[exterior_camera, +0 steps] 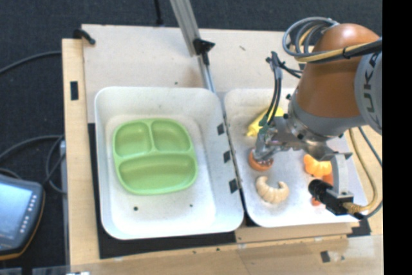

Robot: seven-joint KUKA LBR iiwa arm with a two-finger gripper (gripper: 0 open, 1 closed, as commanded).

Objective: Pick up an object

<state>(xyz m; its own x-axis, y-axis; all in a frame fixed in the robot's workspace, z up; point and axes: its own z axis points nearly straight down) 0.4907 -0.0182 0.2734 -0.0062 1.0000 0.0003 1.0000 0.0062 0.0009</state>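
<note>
An orange disc (261, 164) lies near the middle of the right bin (235, 106), and the pincer (261, 152) hangs right over it — whether it has gripped the disc I cannot tell. Just toward the bin's front edge sits a croissant (273, 190). A yellow piece (261, 123) lies behind the pincer, an orange lump (318, 166) toward the right edge. The left bin (103, 103) holds a green tray (154, 156) — three compartments.
</note>
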